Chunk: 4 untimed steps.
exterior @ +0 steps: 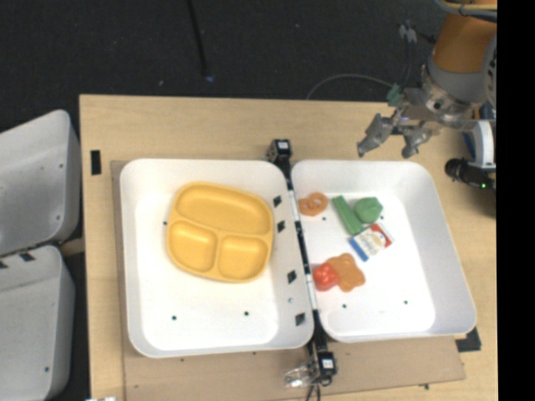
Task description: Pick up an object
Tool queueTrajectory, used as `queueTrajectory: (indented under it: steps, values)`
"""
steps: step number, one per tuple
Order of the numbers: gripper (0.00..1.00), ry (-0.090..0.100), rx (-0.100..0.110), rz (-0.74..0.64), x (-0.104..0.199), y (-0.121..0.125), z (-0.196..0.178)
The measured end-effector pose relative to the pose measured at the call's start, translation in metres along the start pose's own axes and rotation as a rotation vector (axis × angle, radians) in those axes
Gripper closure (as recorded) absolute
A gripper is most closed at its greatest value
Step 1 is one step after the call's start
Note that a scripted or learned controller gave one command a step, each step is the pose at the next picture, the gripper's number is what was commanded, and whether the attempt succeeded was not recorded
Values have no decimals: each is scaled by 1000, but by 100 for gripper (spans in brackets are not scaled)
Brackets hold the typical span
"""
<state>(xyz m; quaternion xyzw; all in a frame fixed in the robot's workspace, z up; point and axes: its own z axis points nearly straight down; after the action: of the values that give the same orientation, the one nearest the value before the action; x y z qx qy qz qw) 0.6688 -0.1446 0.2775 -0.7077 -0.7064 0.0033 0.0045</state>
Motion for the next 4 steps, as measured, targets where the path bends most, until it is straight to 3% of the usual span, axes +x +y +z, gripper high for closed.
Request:
queueTrajectory:
  steps: [1,4]
  values:
    - [0,-3,-12,-3,0,2,-8]
    - [0,-4,-7,-4,2,4,159]
